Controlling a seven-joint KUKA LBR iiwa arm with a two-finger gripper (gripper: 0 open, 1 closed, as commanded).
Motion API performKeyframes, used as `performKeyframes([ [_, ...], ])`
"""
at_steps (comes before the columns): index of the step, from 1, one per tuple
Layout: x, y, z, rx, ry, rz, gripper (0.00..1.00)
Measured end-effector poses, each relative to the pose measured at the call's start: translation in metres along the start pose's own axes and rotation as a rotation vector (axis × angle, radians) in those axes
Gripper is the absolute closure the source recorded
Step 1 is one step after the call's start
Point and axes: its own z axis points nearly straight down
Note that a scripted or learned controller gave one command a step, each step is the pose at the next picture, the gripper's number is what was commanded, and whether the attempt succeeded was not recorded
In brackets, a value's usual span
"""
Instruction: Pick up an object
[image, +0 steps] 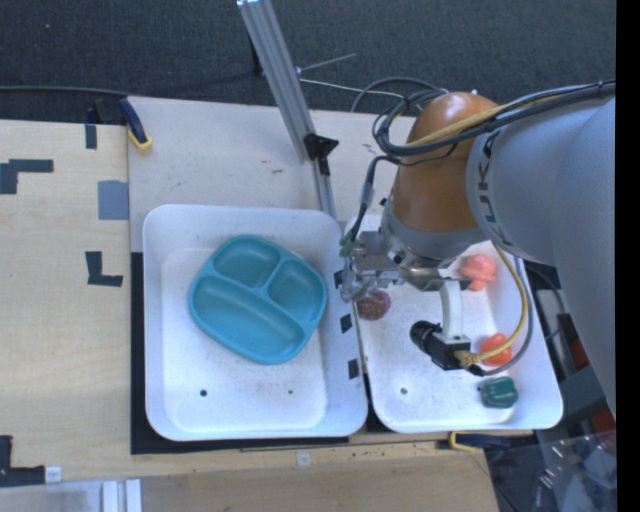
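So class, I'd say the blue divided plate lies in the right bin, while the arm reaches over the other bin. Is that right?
Not quite: the camera view shows the blue divided plate in the left bin. The arm does reach over the other bin, the right bin.

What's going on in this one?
The KUKA arm reaches in over the right bin, its gripper low by a small dark reddish object near the bin's left wall. No grasp is visible. A green item and orange pieces lie nearby. A teal divided plate sits in the left bin.
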Motion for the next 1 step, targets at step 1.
performKeyframes([
  [1, 0.053, -0.0245, 0.0065, 0.0, 0.0, -0.001, 1.0],
])
